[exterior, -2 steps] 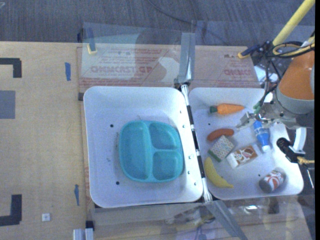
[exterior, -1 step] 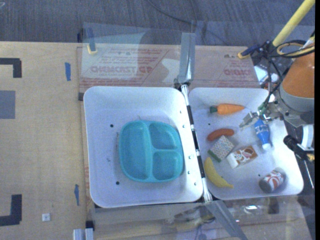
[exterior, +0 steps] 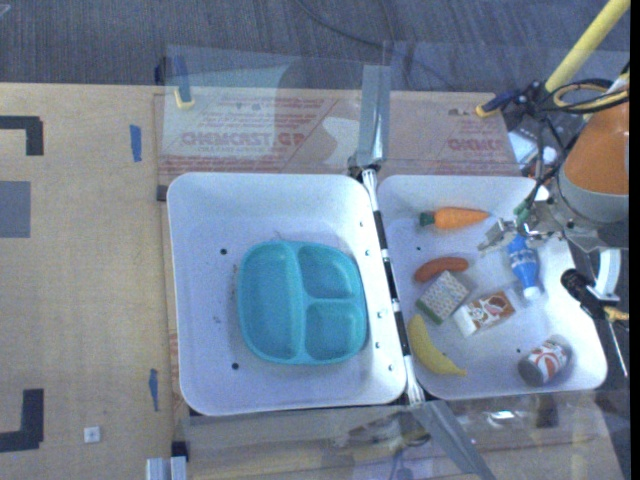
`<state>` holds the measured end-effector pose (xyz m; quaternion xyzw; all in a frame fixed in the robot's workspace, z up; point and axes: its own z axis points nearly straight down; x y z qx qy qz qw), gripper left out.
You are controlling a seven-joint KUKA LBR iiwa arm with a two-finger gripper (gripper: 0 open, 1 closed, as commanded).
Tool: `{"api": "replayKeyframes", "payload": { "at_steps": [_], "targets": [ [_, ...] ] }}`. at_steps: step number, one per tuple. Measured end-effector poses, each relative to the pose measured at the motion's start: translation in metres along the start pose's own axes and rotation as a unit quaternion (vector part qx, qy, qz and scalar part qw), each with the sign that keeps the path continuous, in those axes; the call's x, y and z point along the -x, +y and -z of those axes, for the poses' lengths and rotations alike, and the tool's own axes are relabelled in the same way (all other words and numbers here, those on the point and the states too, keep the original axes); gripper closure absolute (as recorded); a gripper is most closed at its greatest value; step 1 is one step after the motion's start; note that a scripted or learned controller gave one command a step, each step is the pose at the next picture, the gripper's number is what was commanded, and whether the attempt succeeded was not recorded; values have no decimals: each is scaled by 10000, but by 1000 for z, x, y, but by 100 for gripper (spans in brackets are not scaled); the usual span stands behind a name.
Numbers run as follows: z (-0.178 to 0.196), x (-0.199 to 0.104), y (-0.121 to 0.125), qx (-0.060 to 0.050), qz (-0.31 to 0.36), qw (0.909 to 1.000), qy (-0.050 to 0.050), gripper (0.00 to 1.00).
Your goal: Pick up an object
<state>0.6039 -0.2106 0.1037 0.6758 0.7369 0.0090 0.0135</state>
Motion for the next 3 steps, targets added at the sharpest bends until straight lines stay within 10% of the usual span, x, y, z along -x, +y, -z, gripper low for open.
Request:
{"api": "replayKeyframes", "payload": {
  "at_steps": [1,2,3],
  "targets": [
    [-3,7,7,-38,476,9988,66,0],
    [10,16,10,63,466,9989,-70,100],
    [99,-29,-21,-152,-241,9996,31,100]
  ]
}}
